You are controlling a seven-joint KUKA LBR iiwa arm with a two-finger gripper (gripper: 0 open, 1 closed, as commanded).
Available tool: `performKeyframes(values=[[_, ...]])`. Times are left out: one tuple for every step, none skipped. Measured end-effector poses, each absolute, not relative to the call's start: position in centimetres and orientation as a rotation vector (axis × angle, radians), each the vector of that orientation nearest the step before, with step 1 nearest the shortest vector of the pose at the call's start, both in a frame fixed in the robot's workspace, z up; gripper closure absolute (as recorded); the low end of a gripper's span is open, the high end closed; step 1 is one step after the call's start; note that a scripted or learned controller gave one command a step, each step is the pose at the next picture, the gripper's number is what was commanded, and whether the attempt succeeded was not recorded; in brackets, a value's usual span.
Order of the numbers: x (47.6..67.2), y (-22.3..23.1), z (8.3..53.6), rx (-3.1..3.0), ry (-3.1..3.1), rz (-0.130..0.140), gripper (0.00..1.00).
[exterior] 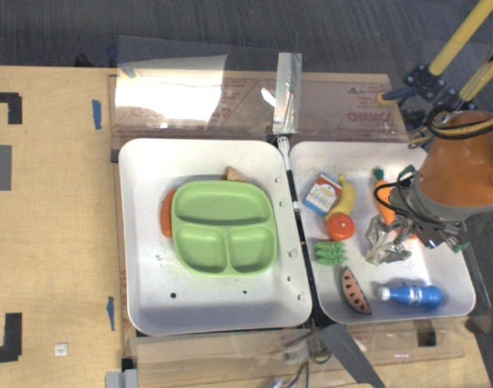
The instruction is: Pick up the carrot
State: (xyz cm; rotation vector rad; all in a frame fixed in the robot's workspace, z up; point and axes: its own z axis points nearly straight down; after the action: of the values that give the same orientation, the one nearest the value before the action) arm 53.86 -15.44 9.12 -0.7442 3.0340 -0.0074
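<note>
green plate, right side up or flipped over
Right side up: the green plate in the left bin shows its three hollow compartments facing the camera, one long one above two smaller ones.

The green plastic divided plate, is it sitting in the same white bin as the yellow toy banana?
No, the green plastic divided plate sits in the left white bin, and the yellow toy banana lies in the right white bin.

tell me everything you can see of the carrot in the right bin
The carrot is a small toy, bright orange with a green top, looking like smooth plastic. It lies in the right bin near the far right side, green end pointing to the back wall. The arm's wrist and cables cover much of its near end, so its full length and what touches it cannot be told.
</note>
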Motion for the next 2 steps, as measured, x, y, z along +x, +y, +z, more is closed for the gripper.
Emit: performKeyframes(values=[[53.7,-15.6,9.0,-0.743,3.040,-0.007,0.00],[57.8,-12.2,9.0,-0.737,3.037,-0.006,0.00]])
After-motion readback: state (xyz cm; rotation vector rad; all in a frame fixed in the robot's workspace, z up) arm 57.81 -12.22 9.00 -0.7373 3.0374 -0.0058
